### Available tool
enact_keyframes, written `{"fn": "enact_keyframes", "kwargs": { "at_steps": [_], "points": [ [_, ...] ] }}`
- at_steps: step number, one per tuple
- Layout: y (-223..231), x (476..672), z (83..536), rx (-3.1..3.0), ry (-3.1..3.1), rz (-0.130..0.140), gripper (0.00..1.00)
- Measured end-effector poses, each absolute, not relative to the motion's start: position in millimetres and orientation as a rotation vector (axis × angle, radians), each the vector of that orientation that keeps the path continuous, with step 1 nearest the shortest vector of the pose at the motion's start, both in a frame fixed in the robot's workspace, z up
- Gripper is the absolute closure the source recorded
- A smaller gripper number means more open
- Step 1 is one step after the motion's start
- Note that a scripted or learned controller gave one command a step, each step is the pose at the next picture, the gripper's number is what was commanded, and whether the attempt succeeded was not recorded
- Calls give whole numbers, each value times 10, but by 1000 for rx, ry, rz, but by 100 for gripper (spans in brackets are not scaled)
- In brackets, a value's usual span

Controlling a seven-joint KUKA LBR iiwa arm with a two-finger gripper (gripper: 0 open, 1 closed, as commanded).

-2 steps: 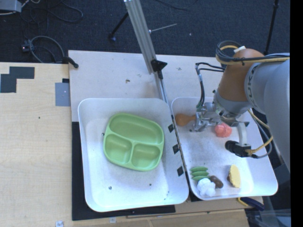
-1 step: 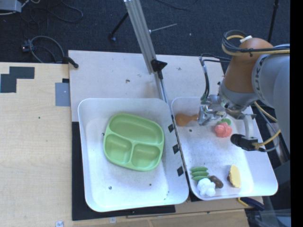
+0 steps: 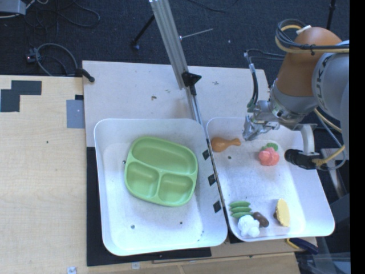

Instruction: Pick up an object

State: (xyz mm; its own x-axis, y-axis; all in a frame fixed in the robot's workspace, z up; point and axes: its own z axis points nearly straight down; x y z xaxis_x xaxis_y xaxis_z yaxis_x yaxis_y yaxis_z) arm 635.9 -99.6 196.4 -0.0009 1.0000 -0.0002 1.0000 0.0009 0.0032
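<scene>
Above the right bin (image 3: 319,210), the grey arm (image 3: 308,79) with its orange band reaches in from the right, and its gripper (image 3: 252,131) hangs over the bin's far left corner. Whether the gripper is open or closed cannot be told at this angle, and nothing is seen between its tips.

Just left of and slightly below the gripper lies a chicken drumstick (image 3: 224,144), its thick end toward the divider between the bins. To the right of the gripper, near the middle of the bin's far half, rests a red strawberry (image 3: 269,155) with a green top. Along the near edge of the same bin sit a green pea pod (image 3: 240,208), a white lump (image 3: 248,226) touching a small brown piece (image 3: 261,218), and, a little apart to the right, a yellow item (image 3: 282,212).

Beside it, the left bin (image 3: 108,210) holds a green divided plate (image 3: 161,171) with three compartments, lying flat near the bin's centre. A silver metal rail (image 3: 171,39) slants down from the top of the view to the junction of the two bins.
</scene>
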Motion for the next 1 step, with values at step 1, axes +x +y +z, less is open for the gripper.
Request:
{"fn": "enact_keyframes", "kwargs": {
  "at_steps": [1],
  "points": [
    [-1032, 6336, 2598, 2217, 2219, 4, 100]
  ]
}}
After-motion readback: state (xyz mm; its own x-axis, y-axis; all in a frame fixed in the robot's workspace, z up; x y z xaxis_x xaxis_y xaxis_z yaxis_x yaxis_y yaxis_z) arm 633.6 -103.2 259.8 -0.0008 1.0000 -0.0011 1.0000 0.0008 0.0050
